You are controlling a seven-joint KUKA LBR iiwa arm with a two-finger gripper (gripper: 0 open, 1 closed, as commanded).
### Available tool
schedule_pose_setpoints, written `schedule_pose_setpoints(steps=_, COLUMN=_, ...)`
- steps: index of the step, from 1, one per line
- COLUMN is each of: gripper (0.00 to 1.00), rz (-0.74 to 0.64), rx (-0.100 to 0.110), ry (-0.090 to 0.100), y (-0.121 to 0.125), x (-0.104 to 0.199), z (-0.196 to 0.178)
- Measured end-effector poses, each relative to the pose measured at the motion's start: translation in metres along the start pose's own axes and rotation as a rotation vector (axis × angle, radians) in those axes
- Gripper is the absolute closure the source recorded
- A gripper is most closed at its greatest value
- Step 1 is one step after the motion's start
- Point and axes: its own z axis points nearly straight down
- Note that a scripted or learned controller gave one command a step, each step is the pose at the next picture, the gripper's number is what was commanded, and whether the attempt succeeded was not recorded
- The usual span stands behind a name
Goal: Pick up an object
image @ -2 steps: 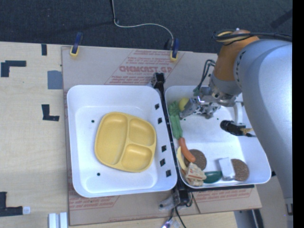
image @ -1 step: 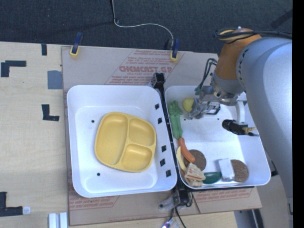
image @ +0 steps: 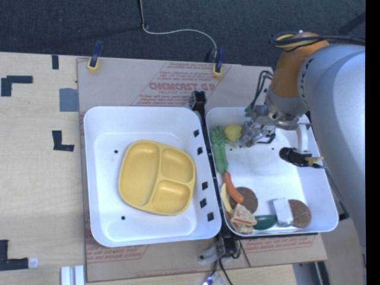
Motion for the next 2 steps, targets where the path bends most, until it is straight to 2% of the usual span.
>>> schedule_pose_setpoints(steps=1, gripper=0.0, rz=0.0, rx=0.0, ry=-0.001, y=0.0, x=0.0, z=0.0)
schedule_pose_setpoints(steps=2, gripper=0.0, rz=0.02, rx=-0.017, ry=-0.011, y=0.003, x=0.021, z=0.018)
